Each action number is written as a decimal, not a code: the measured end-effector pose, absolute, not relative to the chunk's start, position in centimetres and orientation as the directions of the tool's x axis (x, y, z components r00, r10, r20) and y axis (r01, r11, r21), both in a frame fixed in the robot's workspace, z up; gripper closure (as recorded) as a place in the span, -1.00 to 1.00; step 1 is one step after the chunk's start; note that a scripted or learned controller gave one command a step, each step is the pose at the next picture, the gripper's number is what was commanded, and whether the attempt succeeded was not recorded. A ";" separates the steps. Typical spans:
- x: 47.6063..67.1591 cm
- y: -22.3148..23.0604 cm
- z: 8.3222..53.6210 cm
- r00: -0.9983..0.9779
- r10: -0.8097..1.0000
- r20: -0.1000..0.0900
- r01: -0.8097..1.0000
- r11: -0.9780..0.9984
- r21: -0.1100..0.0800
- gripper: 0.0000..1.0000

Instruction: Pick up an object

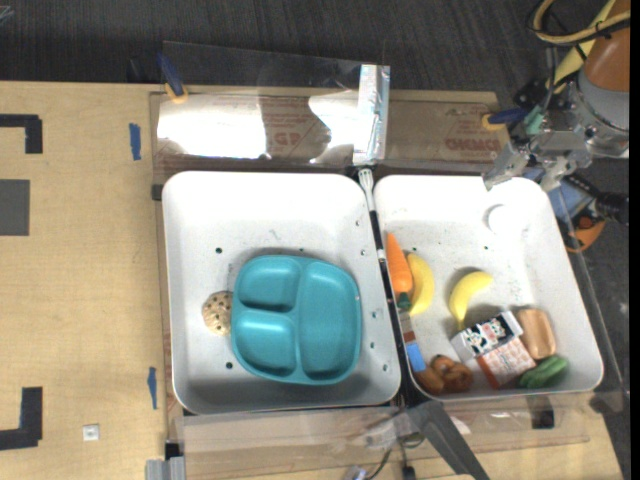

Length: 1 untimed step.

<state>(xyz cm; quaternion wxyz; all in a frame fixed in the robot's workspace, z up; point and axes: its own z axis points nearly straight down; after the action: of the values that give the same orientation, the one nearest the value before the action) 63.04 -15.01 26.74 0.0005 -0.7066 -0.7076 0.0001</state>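
Observation:
My gripper hangs over the far right corner of the right bin, apart from all the objects. Toy foods lie in the near half of that bin. An orange carrot rests along the left wall beside a yellow fruit. A yellow banana sits mid-bin. A small milk carton, a tan bread roll, a green vegetable and a brown piece crowd the near edge. Nothing shows under the gripper.
The left bin holds a teal divided plate with a speckled cookie at its left side. A shiny sheet and cardboard lie behind the bins. Cables hang at the upper right.

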 end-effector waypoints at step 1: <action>58.9 -12.9 16.4 0.039 0.999 0.001 0.999 -0.039 -0.006 -1.00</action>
<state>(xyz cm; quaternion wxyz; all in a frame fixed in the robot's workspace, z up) 58.90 -12.87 16.39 0.0024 -0.7206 -0.6933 0.0018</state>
